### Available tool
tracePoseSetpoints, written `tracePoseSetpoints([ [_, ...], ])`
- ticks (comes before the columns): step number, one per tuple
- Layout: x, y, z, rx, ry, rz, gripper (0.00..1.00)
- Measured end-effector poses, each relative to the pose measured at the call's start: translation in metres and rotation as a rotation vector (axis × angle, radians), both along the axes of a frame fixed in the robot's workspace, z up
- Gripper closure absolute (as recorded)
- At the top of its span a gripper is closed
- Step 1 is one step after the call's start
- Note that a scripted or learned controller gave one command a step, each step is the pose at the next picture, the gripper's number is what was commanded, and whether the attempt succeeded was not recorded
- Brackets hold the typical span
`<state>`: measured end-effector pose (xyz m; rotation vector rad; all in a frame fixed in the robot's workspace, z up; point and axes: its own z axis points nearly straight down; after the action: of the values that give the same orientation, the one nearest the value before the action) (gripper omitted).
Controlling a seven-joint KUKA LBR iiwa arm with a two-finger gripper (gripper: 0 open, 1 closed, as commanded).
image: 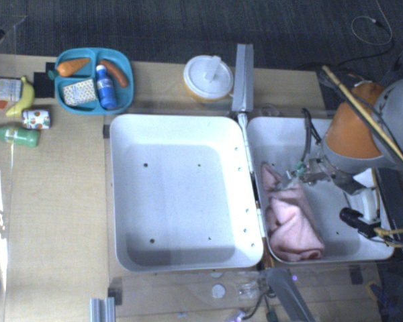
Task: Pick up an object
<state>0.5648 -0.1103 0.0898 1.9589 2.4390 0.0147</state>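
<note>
Pink cloth lies bunched along the left wall of the right bin, toward its front. Gripper sits low at the cloth's rear end; grip state cannot be told. Judged step: grasp attempt. Next: close, lift straight up.

2 white bins sit side by side. The left bin offers open floor throughout. In the right bin, a crumpled pink cloth crowds the left half, and the robot arm overhangs the upper right.
</note>
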Motion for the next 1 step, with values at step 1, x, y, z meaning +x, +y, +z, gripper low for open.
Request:
tracePoseSetpoints([
  [1,-0.0034,-0.0027,0.0,0.004,-0.002,-0.137,0.0],
])
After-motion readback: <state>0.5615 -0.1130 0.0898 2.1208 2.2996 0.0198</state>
